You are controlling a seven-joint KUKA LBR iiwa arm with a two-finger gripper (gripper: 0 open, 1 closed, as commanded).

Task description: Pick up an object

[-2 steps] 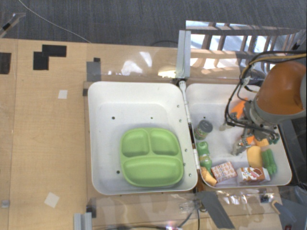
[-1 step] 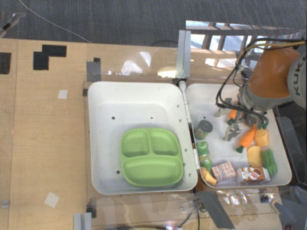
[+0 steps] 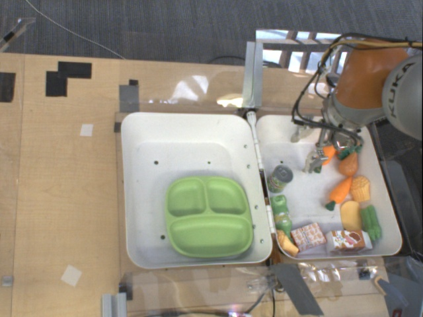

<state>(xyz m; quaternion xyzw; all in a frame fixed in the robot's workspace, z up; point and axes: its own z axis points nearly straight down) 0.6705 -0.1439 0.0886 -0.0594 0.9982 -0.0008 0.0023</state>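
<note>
My gripper (image 3: 322, 156) hangs low over the upper middle of the right bin (image 3: 297, 147), under the arm's orange band (image 3: 369, 78). A small orange toy piece (image 3: 329, 152) lies right at the gripper's tip; whether it is held is unclear. Just to the right lies an orange carrot with a green top (image 3: 348, 164). A second carrot (image 3: 340, 190), a yellow ridged toy (image 3: 360, 188), a yellow fruit (image 3: 350, 214) and a green cucumber (image 3: 371, 222) lie lower right. A grey can (image 3: 282, 175) stands by the bin's left wall.
The left bin (image 3: 145, 144) holds a green divided plate (image 3: 209, 215). Along the right bin's left and front walls lie a green bottle (image 3: 279, 207), a banana (image 3: 286, 242), a patterned box (image 3: 308, 235) and a red and white carton (image 3: 348, 241). Cables loop around the wrist.
</note>
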